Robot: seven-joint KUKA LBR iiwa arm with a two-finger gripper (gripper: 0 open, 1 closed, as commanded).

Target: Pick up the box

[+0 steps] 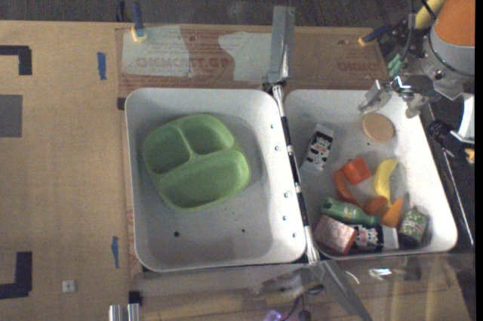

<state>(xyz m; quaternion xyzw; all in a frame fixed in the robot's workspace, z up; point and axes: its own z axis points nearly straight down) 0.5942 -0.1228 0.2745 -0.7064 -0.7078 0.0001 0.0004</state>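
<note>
Hovering gripper (392, 94) over right bin's (438, 183) far edge | finger state unclear | box (318, 147) lies apart

Gripper (393, 94) at view's upper right — fingers apparently spread, nothing btwn.

Green divided tray (196, 170) in left bin (143, 221); perhaps banana (385, 177)

The box (318, 147) is a small white carton with black cow-like patches. It lies flat on the floor of the right bin (441, 183), near that bin's left wall, tilted a little so its long side runs slightly off upright. It sits by itself, apart from the cluster of toy food toward the near corner
</note>
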